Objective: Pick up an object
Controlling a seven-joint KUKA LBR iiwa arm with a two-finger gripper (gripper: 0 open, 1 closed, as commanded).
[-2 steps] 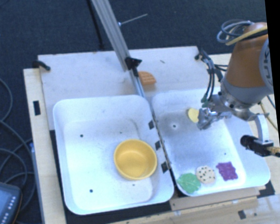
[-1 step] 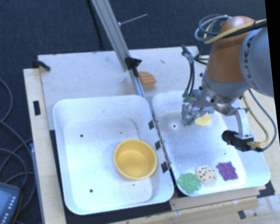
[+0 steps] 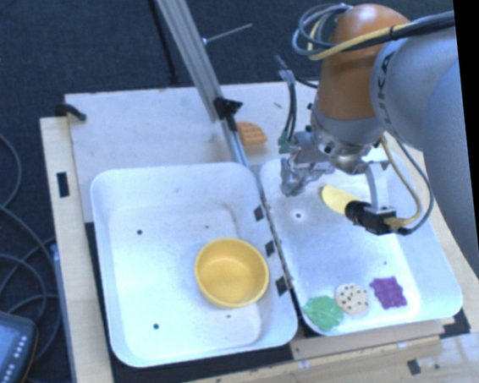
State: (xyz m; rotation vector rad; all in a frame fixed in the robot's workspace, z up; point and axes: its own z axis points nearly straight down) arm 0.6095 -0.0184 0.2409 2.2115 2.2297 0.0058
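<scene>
The gripper (image 3: 294, 181) hangs over the far left corner of the right bin (image 3: 419, 282). I cannot tell how it is set, and I see nothing held in it. So nothing looks picked up yet. A banana (image 3: 335, 198) lies just right of it. A green toy (image 3: 322, 311), cookie (image 3: 351, 299) and purple toy (image 3: 389, 291) sit along the near edge. A yellow bowl (image 3: 231, 271) sits in the left bin (image 3: 134, 240).

The one camera is fixed above the bench (image 3: 73, 246) and looks down at a slant on both white bins; the arm (image 3: 414, 74) enters from the right.
</scene>
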